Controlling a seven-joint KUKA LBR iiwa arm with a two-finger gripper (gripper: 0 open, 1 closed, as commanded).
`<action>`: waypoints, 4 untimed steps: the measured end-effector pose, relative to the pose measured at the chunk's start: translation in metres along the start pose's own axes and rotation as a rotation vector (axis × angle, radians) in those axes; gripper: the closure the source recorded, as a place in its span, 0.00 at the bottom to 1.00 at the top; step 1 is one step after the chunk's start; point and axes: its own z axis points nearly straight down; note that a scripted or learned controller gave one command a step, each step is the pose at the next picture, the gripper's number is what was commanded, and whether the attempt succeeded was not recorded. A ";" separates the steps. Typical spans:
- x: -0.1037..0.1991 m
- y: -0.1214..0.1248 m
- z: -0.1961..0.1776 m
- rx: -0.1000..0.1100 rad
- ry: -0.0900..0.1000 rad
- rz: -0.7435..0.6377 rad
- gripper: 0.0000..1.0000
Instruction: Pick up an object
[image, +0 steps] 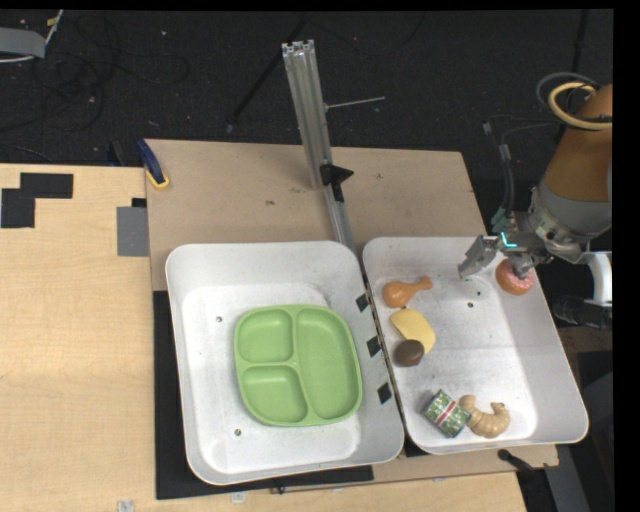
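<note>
My gripper hangs over the far right corner of the right bin, its two fingers spread open. A round salmon-red toy lies right under the right finger, by the bin's right rim, and is not between the fingers. An orange drumstick lies to the left of the gripper. Below that lie a yellow piece and a dark brown ball touching it. A green can and a tan curled pastry sit near the front edge.
The left bin holds a green divided plate. A metal post rises behind the gap between the bins. Black clips line the seam between them.
</note>
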 end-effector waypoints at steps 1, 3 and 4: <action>0.000 0.001 -0.001 -0.002 -0.001 0.000 0.00; 0.003 -0.014 0.106 0.004 0.001 0.001 0.00; 0.003 -0.011 0.115 -0.011 -0.004 -0.001 0.00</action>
